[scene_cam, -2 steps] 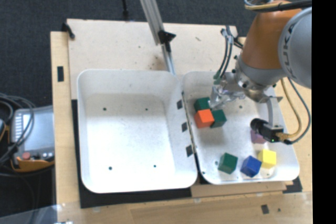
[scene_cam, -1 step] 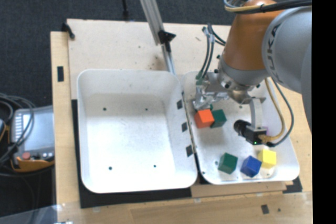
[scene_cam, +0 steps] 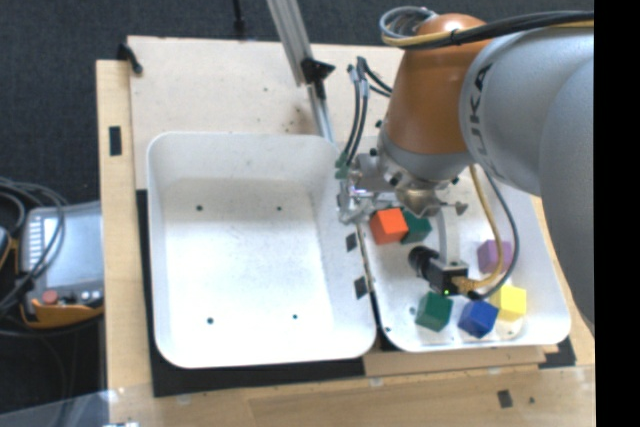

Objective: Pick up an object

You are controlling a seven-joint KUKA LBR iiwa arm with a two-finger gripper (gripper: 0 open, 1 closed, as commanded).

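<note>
Room for moving is widest over the left bin (scene_cam: 250, 245), whose floor lies bare next to the orange block (scene_cam: 389, 226), toward the camera view's left. The right bin (scene_cam: 545, 300) is crowded: the grey arm (scene_cam: 530, 105) with its orange band covers the far part of it, and the shared rim of the two bins runs just left of the orange block. That block sits directly under the end effector (scene_cam: 392, 210), at the near-left part of the right bin, and seems to be touching the metal parts above it; whether the fingers are spread or pinching it cannot be told, since the wrist hides them. Nearer the camera from the orange block lie a green block (scene_cam: 434, 311), a blue block (scene_cam: 479, 317) and a yellow block (scene_cam: 512, 301) along the bin's near rim, with a pale purple block (scene_cam: 491, 255) to the right, behind a yellow cable.
</note>
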